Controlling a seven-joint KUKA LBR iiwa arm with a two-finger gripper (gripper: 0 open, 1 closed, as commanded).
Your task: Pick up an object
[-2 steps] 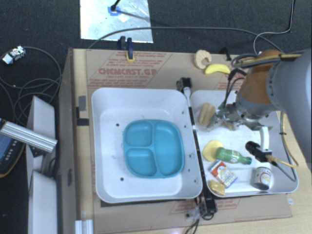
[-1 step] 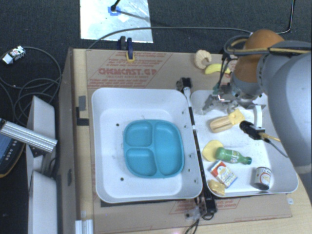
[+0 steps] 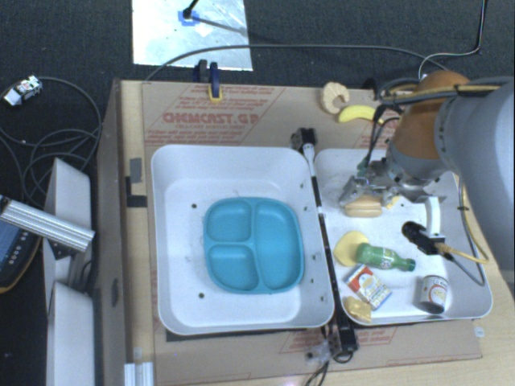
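Hovering just above the tan bun-shaped object (image 3: 363, 207) in the right bin (image 3: 483, 296), the claw (image 3: 368, 185); finger state indeterminate.

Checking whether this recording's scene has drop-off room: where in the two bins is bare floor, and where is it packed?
Left bin: bare floor all around the blue divided plate, widest along its left wall and far side. Right bin: crowded, with the gripper over a beige piece, green bottle, can and carton; one small bare patch sits between bottle and can.
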